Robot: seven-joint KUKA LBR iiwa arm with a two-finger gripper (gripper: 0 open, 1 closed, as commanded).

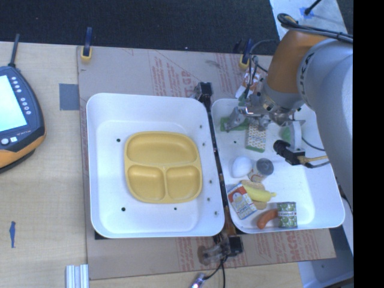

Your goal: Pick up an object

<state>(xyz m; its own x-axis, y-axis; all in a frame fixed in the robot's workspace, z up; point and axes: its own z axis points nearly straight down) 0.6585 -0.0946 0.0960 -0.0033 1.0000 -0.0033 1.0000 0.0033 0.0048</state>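
Hovering over the shallow white right bin (313, 192), the gripper (254, 113) hangs beside a green-patterned flat packet (256, 139); released or clenched cannot be told.

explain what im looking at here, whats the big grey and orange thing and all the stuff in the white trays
This is one camera fixed above a bench, looking down at a slant. The grey machine with the orange band is a robot arm reaching in from the right; its gripper hangs over the far end of the right bin. That bin holds small items: a patterned packet, a white egg-shaped thing, a yellow banana, a small carton, an orange piece and a green can. The left bin holds a yellow divided plate. The device at the far left is a handheld control unit. I cannot tell whether the gripper holds anything.
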